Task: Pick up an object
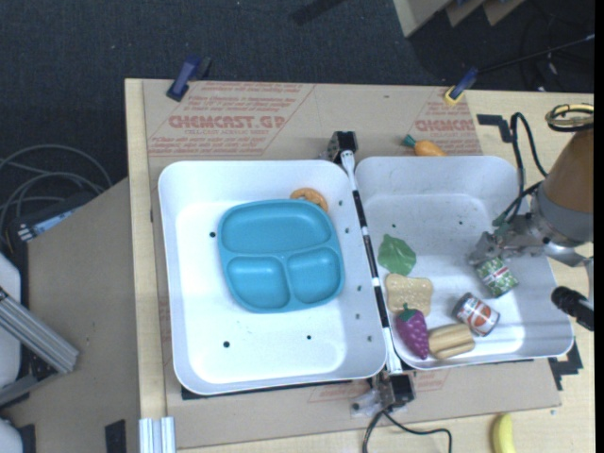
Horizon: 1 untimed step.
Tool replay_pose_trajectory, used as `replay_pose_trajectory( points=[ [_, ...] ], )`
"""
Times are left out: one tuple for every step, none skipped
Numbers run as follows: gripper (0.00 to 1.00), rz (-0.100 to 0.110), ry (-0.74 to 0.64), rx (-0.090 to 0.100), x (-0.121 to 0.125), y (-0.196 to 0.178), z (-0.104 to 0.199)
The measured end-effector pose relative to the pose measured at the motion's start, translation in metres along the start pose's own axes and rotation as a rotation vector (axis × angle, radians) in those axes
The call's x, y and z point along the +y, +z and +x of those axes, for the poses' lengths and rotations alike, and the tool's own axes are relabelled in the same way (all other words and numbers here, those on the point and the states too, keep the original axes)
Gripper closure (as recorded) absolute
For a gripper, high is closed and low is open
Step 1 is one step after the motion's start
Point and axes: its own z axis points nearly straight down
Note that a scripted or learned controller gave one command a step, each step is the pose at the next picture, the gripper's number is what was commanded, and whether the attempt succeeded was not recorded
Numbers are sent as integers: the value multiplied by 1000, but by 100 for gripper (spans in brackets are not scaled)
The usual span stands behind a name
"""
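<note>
Right bin (444, 182): can (494, 276) seemingly under end effector (497, 249)

The bench surface is a brown cardboard sheet (283, 111) printed with red lettering. A blue clamp (187, 76) secures its far-left corner; a yellow-and-blue clamp (461, 85) secures its far-right area. An orange carrot-shaped toy (427, 146) lies on the cardboard just beyond the right bin's far wall. A black clip (343, 143) sits where the two bins meet at the far side. Grey cables (42, 196) coil on the dark carpet at left. A yellow banana-shaped item (503, 432) lies at the near edge, partly cut off.
</note>
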Motion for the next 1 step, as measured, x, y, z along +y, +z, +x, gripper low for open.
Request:
replay_pose_trajectory(
  points=[
    [100, 0, -2, 1, 55, 11, 66]
  ],
)
